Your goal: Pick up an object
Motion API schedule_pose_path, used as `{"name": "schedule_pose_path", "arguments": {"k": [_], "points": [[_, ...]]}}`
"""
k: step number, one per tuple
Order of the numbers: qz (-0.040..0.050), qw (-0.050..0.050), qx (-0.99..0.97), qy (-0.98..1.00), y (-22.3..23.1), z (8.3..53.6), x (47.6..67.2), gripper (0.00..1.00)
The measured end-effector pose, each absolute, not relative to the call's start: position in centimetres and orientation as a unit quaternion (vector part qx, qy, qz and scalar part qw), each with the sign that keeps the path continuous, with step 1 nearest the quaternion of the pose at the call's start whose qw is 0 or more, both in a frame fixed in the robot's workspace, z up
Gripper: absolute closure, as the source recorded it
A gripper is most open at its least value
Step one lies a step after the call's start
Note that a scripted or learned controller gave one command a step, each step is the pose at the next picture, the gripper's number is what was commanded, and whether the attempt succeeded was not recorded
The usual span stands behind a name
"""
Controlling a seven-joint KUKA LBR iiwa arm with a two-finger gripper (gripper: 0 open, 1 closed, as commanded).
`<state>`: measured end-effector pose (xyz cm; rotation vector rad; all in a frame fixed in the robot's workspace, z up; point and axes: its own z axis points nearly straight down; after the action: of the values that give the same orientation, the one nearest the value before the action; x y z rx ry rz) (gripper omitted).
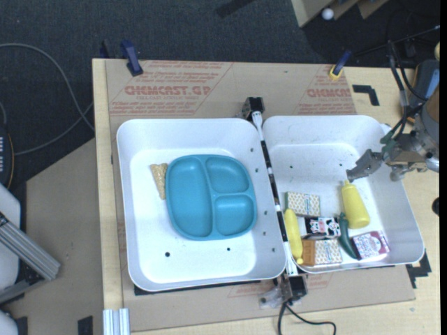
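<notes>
So far nothing is lifted. On the desk (105, 187), the left bin (133, 187) holds a blue plate (209, 195) and a cracker (159, 179). The right bin (307, 135) keeps small packets (304, 203), a yellow bottle (355, 205) and a banana (292, 234) near its front. The gripper (367, 165) hangs open and empty above the bottle; next it likely must drop and close.

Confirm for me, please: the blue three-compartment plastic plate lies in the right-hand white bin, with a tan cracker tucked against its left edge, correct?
Not quite. The camera view shows the blue three-compartment plastic plate in the left-hand white bin, not the right-hand one. The tan cracker is tucked against its left edge as you say. The right-hand white bin holds the small food items, such as the yellow plastic bottle.
</notes>
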<state>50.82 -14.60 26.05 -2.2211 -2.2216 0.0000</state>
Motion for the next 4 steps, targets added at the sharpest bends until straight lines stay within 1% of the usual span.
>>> {"name": "schedule_pose_path", "arguments": {"k": [1,2,3,4], "points": [[0.0005,0.001,-0.707,-0.707,-17.9,10.9,54.9,0.0],[0.0002,0.001,-0.707,-0.707,-16.1,8.4,52.0,0.0],[-0.0046,-0.011,-0.708,-0.706,-19.7,8.8,48.5,0.0],[-0.0044,-0.01,-0.708,-0.706,-19.6,9.8,48.5,1.0]]}}
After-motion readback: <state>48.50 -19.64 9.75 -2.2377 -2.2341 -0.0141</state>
